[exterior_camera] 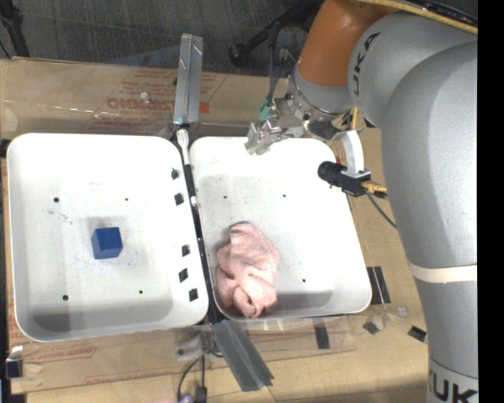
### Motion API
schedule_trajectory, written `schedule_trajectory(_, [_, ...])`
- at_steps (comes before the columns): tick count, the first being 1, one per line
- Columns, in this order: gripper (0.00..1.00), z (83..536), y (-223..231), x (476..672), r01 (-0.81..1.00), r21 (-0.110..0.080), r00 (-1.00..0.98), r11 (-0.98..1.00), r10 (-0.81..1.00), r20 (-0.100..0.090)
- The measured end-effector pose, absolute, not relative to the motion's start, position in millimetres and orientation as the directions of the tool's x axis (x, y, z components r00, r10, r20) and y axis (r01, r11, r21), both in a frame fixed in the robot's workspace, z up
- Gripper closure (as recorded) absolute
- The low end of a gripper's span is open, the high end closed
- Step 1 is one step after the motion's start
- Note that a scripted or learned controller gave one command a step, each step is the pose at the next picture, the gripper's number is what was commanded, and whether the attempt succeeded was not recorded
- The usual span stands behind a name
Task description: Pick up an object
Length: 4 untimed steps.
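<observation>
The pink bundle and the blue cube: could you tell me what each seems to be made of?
The pink bundle looks like soft cloth, matte, judging by its crumpled folds and limp shape. The blue cube looks rigid, with flat faces and crisp edges and an even colour; it may be plastic, foam or painted wood, which the view leaves open.

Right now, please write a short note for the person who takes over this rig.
Gripper: above the far rim of the right bin, holding nothing that I can see.
Things: pink cloth, crumpled, at the near side of the right bin; blue cube in the left bin.
Done: nothing picked yet.
Left: choose one object, descend, grasp, lift.
</observation>
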<state>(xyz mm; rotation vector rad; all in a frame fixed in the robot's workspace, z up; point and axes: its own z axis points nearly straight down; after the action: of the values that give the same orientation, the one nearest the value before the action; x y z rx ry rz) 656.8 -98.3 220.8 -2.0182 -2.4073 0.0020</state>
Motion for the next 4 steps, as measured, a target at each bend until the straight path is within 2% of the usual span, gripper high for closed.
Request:
schedule_trajectory(1, [1.0, 226.3, -70.8, 650.9, 0.994, -0.005, 0.108, -0.108, 0.994, -0.001])
schedule_trajectory(3, [1.0, 220.3, -20.6, 655.9, 1.0, -0.008, 0.007, -0.007, 1.0, 0.001])
schedule_trajectory(4, [1.0, 218.9, 6.5, 655.6, 0.99, -0.011, -0.143, 0.143, 0.99, 0.002])
